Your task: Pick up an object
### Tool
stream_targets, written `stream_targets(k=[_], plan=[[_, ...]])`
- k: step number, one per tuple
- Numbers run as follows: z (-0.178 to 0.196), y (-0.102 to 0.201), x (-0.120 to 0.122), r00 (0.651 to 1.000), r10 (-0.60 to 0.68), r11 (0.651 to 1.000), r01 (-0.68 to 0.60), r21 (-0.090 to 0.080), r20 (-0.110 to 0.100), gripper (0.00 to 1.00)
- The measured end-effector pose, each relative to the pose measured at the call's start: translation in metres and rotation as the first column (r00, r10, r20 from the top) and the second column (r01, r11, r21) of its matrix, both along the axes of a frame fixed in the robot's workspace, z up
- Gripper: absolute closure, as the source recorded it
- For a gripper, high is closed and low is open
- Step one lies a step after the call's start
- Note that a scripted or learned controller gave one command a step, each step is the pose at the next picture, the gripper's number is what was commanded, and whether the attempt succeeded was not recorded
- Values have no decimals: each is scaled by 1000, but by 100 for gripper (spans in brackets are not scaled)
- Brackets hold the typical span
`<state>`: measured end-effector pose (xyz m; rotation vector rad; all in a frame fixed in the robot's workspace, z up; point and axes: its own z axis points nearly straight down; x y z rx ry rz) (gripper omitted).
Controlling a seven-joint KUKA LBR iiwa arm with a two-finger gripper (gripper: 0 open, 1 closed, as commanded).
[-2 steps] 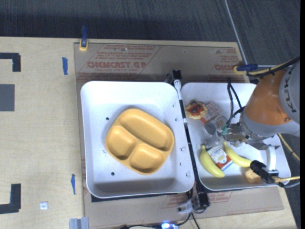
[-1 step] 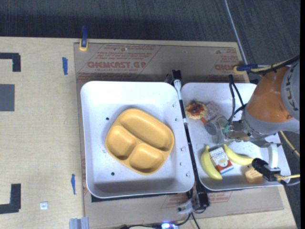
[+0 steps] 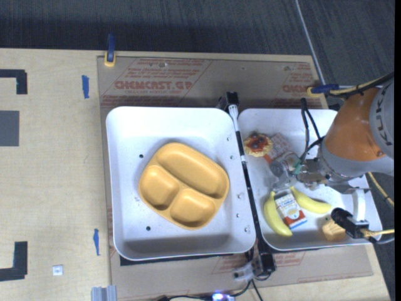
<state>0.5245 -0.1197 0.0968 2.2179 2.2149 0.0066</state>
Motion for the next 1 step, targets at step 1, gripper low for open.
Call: stream_targets(k=[1], plan=[[-11, 24, -44, 1000, 1, 1000, -1, 2, -4, 0]])
